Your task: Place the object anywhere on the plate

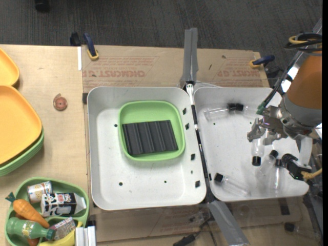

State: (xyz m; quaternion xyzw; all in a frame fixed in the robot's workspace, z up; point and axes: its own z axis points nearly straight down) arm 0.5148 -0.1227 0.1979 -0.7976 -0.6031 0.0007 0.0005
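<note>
Nearest the camera, at the lower left of the bench [61, 152], a green bowl [82, 201] holds toy groceries: an orange carrot [28, 210], a green bottle [28, 230], a small can [39, 191] and a black-and-white carton [60, 204] whose print is too small to read. Stacked yellow and green plates [18, 132] are cut off by the left edge. The left white bin [102, 188] carries the green plate [177, 111], on which a dark ribbed block [151, 137] lies flat. The right white bin [225, 137] holds several clear plastic tubes with black caps [228, 108], hard to make out against the white floor. The gripper [264, 137] hangs over this bin near one tube [254, 155]; whether its jaws are apart or together cannot be told, being partly hidden by the wrist. Cardboard [128, 68] beneath the bins bears mirrored red lettering, apparently "CHEMCUZT".
</note>
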